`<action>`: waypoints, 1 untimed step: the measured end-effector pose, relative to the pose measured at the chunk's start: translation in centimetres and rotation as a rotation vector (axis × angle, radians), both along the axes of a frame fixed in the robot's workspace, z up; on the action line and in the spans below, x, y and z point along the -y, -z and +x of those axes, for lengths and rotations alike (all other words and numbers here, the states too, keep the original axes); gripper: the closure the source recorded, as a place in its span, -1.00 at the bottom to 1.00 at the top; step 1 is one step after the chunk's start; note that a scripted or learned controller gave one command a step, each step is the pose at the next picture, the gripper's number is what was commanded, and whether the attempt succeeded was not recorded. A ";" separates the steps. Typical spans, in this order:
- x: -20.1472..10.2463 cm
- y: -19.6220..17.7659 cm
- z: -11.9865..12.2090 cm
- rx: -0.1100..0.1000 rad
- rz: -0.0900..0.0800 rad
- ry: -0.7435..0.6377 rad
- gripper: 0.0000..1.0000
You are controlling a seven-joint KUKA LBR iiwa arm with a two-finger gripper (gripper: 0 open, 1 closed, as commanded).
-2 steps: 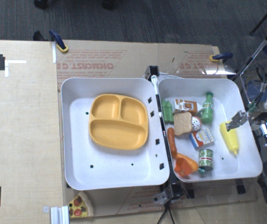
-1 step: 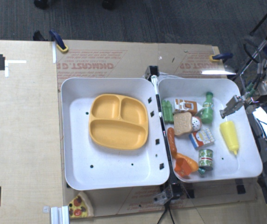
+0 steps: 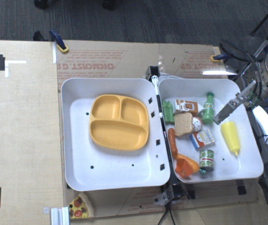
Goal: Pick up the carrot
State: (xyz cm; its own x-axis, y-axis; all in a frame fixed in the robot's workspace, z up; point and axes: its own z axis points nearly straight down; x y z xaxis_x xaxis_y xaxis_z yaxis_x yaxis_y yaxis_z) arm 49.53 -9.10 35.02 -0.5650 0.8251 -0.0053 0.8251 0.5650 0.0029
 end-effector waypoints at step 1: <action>-3.8 -14.3 -1.5 0.002 0.000 0.106 -1.00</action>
